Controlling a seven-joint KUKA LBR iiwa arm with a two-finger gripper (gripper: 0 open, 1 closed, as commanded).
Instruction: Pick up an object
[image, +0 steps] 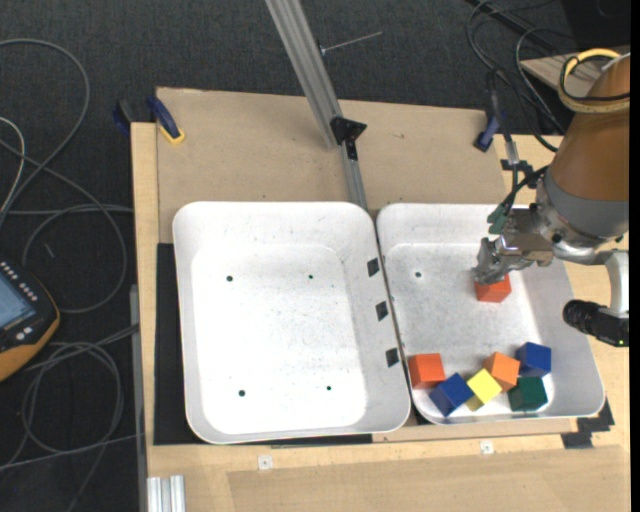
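Observation:
My gripper (493, 272) hangs over the middle of the right bin (440, 240), pointing down. A red block (493, 291) sits right at its fingertips, and the fingers look closed on its top. I cannot tell whether the block rests on the bin floor or hangs just above it. Several more blocks lie along the bin's front edge: an orange block (427, 368), a blue block (451, 392), a yellow block (484, 385), a second orange block (505, 368), a second blue block (535, 357) and a green block (528, 394).
The left bin (200, 300) lies beside the right one, with a row of black clips (381, 310) at their shared rims. A grey metal post (320, 90) slants up from the back of the bench. Blue clamps (166, 120) grip the back corners.

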